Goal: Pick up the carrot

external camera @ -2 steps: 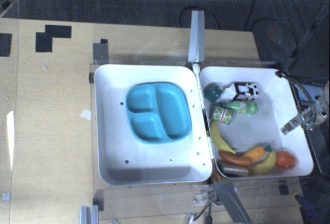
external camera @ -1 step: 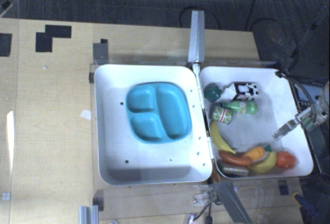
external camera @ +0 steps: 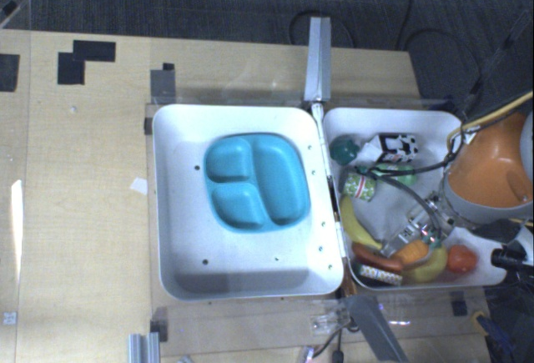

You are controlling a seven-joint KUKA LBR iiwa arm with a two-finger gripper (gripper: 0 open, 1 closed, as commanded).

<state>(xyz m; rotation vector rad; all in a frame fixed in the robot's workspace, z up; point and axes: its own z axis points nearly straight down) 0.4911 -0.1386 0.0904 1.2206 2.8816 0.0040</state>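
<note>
The carrot [external camera: 412, 252] is seen low in the right bin [external camera: 434, 114], among a banana [external camera: 357, 228], a tomato [external camera: 461, 259] and a green can [external camera: 360, 185]; it has not been lifted clear, so the pick is judged unfinished. The gripper [external camera: 415, 234] is lowered right at the carrot, apparently touching it; whether it is closed on it cannot be told. The arm [external camera: 494, 173] is reached in from the right, bent down over the bin; the blue tray [external camera: 255, 179] lies in the left bin [external camera: 179, 211].
</note>
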